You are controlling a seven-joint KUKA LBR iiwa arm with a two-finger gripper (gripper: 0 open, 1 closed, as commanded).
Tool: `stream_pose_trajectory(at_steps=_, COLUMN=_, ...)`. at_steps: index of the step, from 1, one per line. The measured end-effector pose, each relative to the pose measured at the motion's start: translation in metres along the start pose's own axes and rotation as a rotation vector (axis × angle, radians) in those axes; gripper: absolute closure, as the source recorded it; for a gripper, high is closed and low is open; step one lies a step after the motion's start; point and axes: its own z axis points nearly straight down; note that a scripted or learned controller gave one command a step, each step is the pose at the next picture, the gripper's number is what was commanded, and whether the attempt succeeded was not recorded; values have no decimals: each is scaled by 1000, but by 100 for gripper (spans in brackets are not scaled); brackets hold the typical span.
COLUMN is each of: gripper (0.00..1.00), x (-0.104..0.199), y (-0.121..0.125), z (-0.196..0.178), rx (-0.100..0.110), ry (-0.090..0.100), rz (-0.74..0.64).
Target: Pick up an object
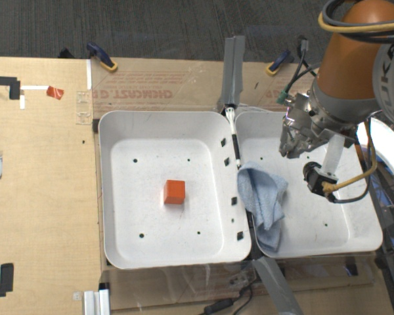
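The claw hangs over the right bin, its grip impossible to tell, blue cloth crumpled just left, orange block in the left bin.

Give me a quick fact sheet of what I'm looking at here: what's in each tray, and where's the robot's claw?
left bin: holds an orange block, lying near the middle
right bin: holds a blue cloth, crumpled against the bin's left wall
gripper: over the right bin, up and to the right of the cloth, apart from it
held item: nothing seen between the fingers
arm: grey with an orange band, reaching in from the right
bench: tan board beside the bins
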Motion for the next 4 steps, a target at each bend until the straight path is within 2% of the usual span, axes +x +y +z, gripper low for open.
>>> stream_pose_trajectory(at_steps=1, gripper=100, x=41, y=77, z=34, rx=-3, ry=0, rz=-178)
stream_pose_trajectory(at_steps=2, gripper=100, x=9, y=127, z=75, rx=-3, ry=0, rz=-167)
stream_pose_trajectory(at_steps=3, gripper=100, x=31, y=123, z=104, rx=-3, ry=2, rz=-308)
stream_pose_trajectory(at_steps=4, gripper=100, x=30, y=124, z=95, rx=-3, ry=0, rz=-307)
